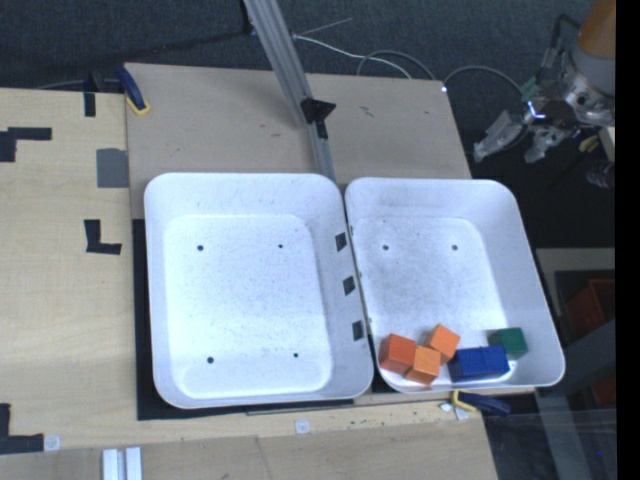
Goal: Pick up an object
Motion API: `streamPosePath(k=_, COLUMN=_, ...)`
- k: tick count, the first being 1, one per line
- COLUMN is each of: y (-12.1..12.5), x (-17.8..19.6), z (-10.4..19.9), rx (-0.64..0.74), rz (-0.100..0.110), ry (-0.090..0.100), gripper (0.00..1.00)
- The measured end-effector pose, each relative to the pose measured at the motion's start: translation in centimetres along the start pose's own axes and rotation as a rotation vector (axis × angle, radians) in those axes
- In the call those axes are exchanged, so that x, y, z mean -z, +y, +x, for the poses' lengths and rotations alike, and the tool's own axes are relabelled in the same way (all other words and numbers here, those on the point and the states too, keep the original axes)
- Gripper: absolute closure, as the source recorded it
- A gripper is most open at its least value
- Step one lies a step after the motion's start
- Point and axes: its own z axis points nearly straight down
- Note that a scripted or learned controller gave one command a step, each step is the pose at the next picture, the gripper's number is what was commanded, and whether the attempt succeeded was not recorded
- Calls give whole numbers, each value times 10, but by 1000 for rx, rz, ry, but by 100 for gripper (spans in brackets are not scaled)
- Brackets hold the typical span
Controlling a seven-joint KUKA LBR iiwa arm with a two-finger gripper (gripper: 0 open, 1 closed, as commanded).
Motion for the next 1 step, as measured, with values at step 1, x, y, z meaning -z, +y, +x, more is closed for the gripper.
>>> streamPosePath(k=1, y=-1, x=12, z=0, rx=0, rz=2, ry=-1, gripper=100)
